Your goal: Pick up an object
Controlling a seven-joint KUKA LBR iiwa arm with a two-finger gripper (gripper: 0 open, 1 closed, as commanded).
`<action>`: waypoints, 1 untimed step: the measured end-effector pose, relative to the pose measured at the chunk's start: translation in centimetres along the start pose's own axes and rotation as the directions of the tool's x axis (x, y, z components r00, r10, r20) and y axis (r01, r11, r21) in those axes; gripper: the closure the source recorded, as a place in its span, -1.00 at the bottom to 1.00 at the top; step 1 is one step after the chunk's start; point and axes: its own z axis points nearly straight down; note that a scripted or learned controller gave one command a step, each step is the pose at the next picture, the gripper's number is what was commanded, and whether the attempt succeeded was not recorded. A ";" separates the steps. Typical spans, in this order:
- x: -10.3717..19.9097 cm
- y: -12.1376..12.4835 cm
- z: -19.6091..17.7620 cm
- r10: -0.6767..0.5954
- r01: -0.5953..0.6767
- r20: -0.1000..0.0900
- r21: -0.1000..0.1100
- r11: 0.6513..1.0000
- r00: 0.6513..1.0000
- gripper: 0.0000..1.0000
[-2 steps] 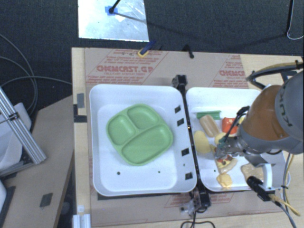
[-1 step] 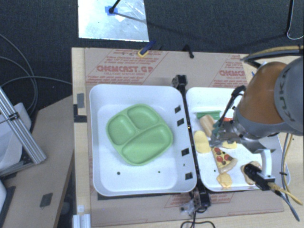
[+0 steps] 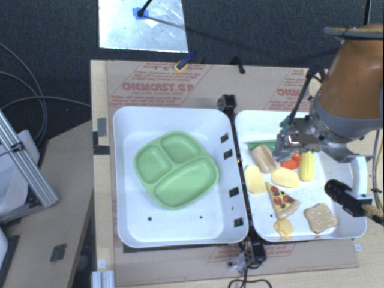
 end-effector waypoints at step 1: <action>8.5 -0.3 4.2 -0.001 0.001 0.000 0.019 1.000 1.000 1.00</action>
